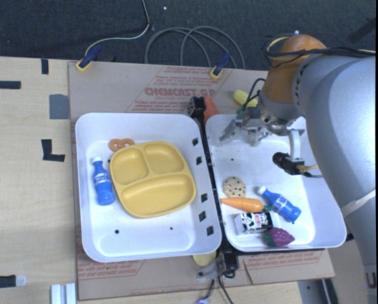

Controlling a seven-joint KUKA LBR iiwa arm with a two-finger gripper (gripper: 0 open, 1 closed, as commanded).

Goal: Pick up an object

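My two-finger metal gripper [244, 133] hangs over the far end of the right shallow white bin [321, 215], its fingers spread apart with nothing between them. The round speckled cookie [234, 186] lies well nearer the bin's front than my gripper, touching the orange plastic carrot [242, 203] just beyond it.

Two bins side by side on bench, touching along shared edge. Left bin [87, 233]: divided tray [153, 177] at centre, bottle [102, 181] just left of it, pretzel [120, 144] at tray's far-left corner. Right bin [315, 223]: cookie [234, 186] near left wall, carrot [242, 203] just in front of it, second bottle [279, 204] right of carrot, carton [256, 221] in front of carrot, berry [278, 237] beside carton at near edge. Gripper [245, 130] over right bin's far end.
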